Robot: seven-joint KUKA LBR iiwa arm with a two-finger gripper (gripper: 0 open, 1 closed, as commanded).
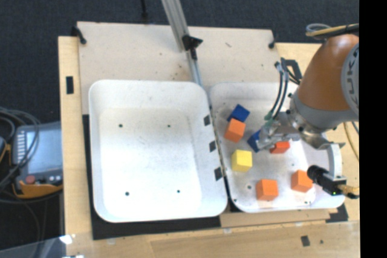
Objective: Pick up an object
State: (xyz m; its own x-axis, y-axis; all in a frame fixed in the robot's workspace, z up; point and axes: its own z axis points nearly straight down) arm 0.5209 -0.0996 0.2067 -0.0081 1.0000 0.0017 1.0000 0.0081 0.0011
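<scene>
Two shallow white bins, coloured blocks in the right one.

The left bin (pixel 151 148) is glossy, speckled plastic with rounded corners. The right bin (pixel 242 96) holds one yellow cube (pixel 242 160), three orange cubes (pixel 236 129) (pixel 266 189) (pixel 301 180), a blue cube (pixel 240 113), another blue block (pixel 254 141) and a small red-orange piece (pixel 280 147) beside the gripper (pixel 273 136); how wide it stands I cannot tell.

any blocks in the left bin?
No. The left bin shows bare white floor; the blocks, such as the yellow block, lie in the right bin.

Six blocks (pixel 242 159) lie in the right bin (pixel 242 92), beside the left bin (pixel 100 96)
</scene>
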